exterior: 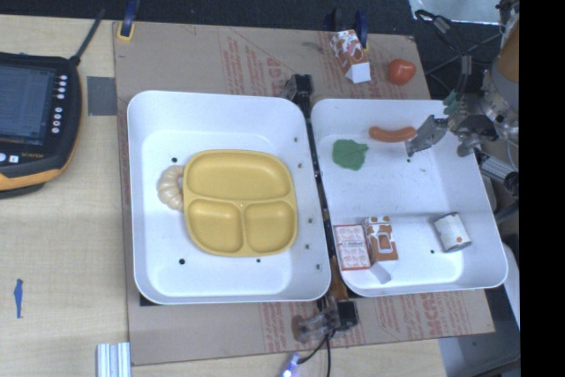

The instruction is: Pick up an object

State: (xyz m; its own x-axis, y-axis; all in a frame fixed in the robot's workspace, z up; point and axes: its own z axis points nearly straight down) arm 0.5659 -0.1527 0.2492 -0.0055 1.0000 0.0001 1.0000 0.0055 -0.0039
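Your gripper [424, 139] hangs over the far right part of the right bin [415, 278], just beside the sausage-shaped orange piece [392, 134], and nothing sits between its fingers. Whether the jaws are spread or pressed together you cannot tell from this slant, so check before you commit.

The nearest candidate is that orange piece, lying lengthwise near the bin's far wall; the green lump [350, 154] rests just to its left, apart from it. To do this well, I would centre the fingers across the orange piece's narrow width, not along its length — it looks likely to roll or slip out if you catch an end. Come straight down and mind the far wall, which leaves little room on that side.

If that looks cramped, you have other picks: the small white cylinder [452, 231] near the right wall, or the printed cartons [365, 245] against the near left corner. The yellow divided tray [238, 201] in the left bin [150, 190] is probably too broad.
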